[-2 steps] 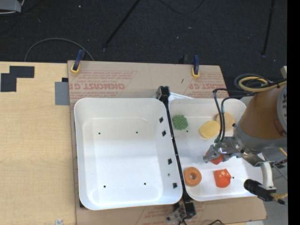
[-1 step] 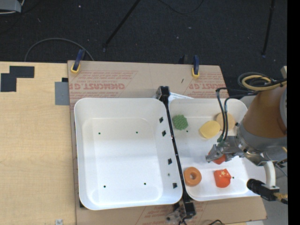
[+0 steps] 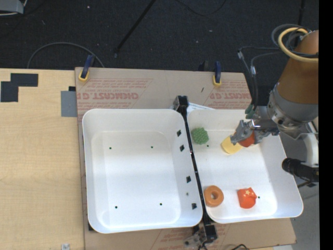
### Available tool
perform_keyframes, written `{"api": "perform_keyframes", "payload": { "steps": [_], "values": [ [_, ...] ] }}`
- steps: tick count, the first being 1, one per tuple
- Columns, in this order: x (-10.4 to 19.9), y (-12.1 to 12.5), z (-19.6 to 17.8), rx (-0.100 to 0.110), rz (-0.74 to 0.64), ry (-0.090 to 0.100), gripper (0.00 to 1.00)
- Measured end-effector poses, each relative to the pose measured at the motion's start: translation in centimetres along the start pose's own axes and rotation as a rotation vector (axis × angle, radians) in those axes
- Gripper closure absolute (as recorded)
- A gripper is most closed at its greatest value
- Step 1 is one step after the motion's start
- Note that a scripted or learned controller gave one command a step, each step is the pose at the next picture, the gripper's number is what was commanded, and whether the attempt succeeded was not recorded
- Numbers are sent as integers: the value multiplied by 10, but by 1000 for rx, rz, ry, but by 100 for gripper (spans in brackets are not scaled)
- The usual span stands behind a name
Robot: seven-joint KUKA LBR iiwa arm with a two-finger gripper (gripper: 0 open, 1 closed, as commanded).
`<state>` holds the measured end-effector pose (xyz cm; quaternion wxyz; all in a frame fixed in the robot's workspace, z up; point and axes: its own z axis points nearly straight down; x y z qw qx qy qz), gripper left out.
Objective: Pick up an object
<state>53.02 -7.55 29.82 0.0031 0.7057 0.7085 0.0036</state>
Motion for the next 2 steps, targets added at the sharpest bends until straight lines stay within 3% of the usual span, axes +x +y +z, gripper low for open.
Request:
{"api": "perform_keyframes", "payload": {
  "steps": [1,2],
  "values": [
    [72,46,101,19,0,0,100],
    [130,94,113,11,1,-1,100]
  ]
}}
